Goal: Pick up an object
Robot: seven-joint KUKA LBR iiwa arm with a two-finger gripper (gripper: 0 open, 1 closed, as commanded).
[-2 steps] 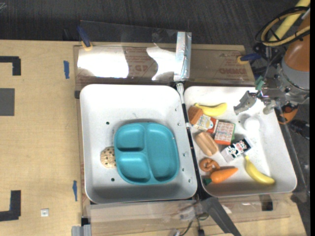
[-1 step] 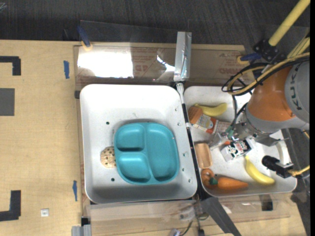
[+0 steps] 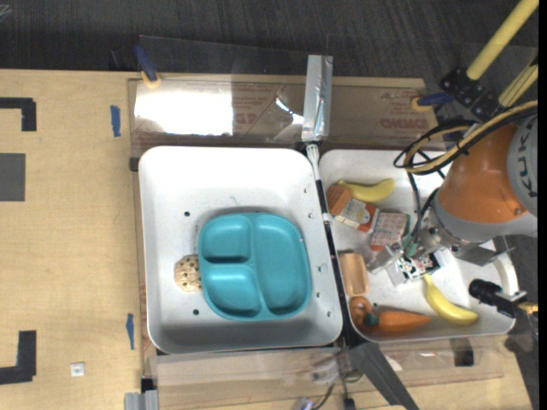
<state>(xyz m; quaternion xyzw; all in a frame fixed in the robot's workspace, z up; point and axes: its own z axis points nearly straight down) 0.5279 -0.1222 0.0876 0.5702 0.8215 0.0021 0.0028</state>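
The right bin holds several small things. A yellow banana lies near its far edge beside an orange and white carton. A second banana lies at the front right, and a carrot lies along the front wall. A tan block rests against the left wall. My gripper hangs low over the middle of this bin, over a pale packet, under the grey arm with its orange band.
The left bin carries a teal divided plate with a round speckled cookie at its left side. A metal divider and clear sheet stand behind the bins. Cables and a yellow pole cross the top right.
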